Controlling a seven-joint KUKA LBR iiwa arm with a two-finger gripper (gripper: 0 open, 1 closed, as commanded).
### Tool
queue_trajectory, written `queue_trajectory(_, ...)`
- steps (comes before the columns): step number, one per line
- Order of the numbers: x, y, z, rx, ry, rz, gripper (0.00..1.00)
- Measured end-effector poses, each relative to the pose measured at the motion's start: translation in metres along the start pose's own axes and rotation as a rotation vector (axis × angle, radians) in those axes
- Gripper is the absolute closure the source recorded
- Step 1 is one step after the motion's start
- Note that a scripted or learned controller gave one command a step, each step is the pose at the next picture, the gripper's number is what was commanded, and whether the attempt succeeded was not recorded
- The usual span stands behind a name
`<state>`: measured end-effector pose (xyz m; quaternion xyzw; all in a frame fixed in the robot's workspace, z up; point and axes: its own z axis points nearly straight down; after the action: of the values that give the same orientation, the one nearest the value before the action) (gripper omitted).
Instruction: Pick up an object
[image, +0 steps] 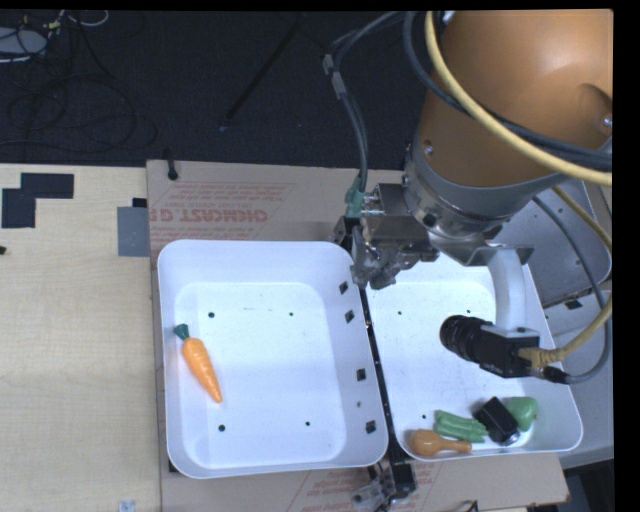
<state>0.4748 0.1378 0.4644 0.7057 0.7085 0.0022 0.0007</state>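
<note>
A: The arm (500, 120) loomed biggest, orange band up top, hanging over the far edge of the right bin (440, 310), with the gripper (378, 262) right at the divide between the two bins

B: And the left bin (250, 270) sat just beside that gripper. Jaws apart or together?

A: I couldn't tell, the wrist hid them. Nothing seemed to be held

B: The target?

A: The carrot (201, 367) lay well away from the gripper, across the left bin by its outer wall, flat, leaf end toward the back

B: How would it have handled?

A: Looked like a light, stiff, slick plastic toy. I'd have pinched across the thick part near the leaf; the taper could squirt out

B: Smaller bits?

A: A green piece (460, 426), a black block (497, 418) and a tan gourd (437, 443) clustered in the right bin's near corner, well below the gripper
</note>
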Motion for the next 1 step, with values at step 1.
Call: queue_trajectory(1, -0.0144, 0.0003, 0.0591, 0.013, -0.005, 0.005, 1.00)
